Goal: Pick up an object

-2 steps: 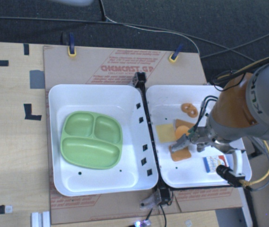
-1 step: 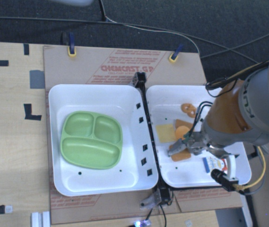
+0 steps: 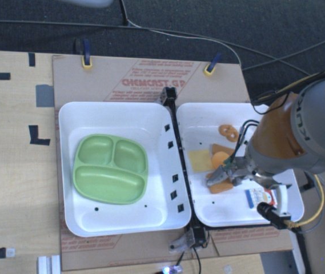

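— Reaching down into the right bin point(image 3: 208, 116), the gripper point(image 3: 218, 178) sits low; whether it is spread or pressed together, I cannot tell.

— What lies closest to it?

— An orange piece point(image 3: 221, 187) right at its tip, touching or nearly so. Just beyond the tip, a pale yellow slice point(image 3: 199, 160) and another orange item point(image 3: 220, 158).

— And further off?

— A pretzel-shaped snack point(image 3: 228, 132) up past those, a small blue-and-white packet point(image 3: 255, 197) back beside the wrist. Well away, across the divider, the green divided plate point(image 3: 111, 169) rests in the left bin point(image 3: 71, 119).
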Controlling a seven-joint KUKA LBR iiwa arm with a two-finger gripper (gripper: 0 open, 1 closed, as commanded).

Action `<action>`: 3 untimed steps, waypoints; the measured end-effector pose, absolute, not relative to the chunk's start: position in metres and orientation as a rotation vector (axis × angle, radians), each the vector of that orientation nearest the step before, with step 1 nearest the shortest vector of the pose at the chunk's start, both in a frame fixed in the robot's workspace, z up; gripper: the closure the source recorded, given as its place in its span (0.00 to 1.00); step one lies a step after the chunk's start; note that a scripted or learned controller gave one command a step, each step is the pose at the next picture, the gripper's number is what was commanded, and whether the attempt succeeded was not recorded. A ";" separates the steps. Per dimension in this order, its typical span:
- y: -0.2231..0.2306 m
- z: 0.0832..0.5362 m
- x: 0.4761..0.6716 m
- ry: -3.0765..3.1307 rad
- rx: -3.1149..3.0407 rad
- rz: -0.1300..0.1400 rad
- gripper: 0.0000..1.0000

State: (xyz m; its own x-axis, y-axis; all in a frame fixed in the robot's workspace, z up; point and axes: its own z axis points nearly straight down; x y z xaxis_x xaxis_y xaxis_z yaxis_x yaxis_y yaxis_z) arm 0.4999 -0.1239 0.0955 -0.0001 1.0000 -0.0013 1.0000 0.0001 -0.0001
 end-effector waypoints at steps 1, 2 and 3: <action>-0.122 0.149 0.511 2.223 2.217 0.003 1.00; -0.118 0.192 0.508 2.223 2.218 0.002 1.00; -0.122 0.236 0.507 2.221 2.218 0.002 1.00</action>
State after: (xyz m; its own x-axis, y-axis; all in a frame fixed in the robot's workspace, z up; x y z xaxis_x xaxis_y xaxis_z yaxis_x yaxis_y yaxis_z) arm 0.5068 -0.1224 0.2356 -0.0014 1.0000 -0.0008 1.0000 0.0014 0.0028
